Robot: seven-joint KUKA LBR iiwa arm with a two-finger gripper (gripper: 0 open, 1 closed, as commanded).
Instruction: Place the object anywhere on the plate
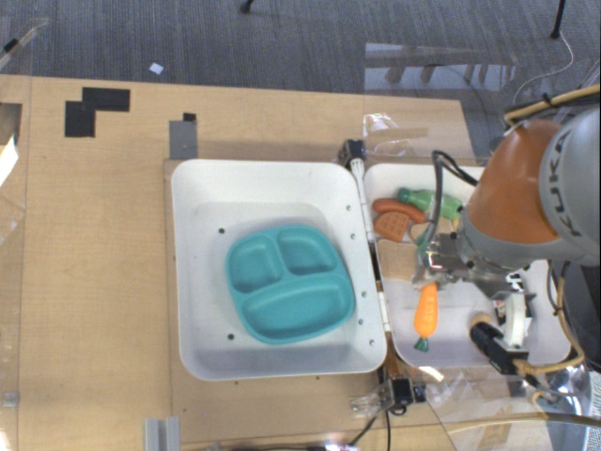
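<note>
Just below the tool (434, 269), grip state unclear, lies the carrot (426, 314).

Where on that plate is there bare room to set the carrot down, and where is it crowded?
All three compartments of the teal plate look bare; the wide lower one is roomiest. Bare white floor rings the plate inside the left bin. The right bin is crowded: the carrot lies just under the gripper, with food toys above and the arm overhead.

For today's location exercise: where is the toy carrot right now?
The toy carrot lies in the right bin, just below the hand.
</note>
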